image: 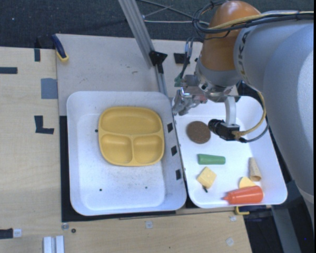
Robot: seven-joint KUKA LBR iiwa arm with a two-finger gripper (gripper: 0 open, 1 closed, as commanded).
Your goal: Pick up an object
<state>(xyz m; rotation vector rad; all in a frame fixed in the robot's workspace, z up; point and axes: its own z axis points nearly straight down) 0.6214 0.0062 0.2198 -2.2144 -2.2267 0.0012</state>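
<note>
Two shallow white bins are seen side by side on the bench. The left bin (pixel 79 157) holds one yellow divided plate (pixel 131 135), smooth, with rounded corners and three compartments: one long section at the far side and two smaller ones nearer the camera. Dark specks are scattered over that bin's floor.

Six small objects are counted in the right bin (pixel 271 157). One brown round disc (pixel 199 132), flat and rough-looking like a biscuit, lies near the bin's far left part. One green piece (pixel 211 159), a short smooth bar, lies just nearer the camera than the disc. One pale yellow wedge (pixel 206 177), shaped like a block of cheese, lies below the green piece. One orange-red piece (pixel 244 195), long, smooth and tapered like a carrot, rests against the near wall. One tan cone-like piece (pixel 254 169) lies by the right side, and one small yellow piece (pixel 246 183) is partly hidden behind the orange-red one.

The gripper (pixel 182 105) is seen over the far left corner of the right bin, beside the divider, apart from the brown disc. Nothing is seen between its metal fingers; whether they are apart or together cannot be told.
</note>
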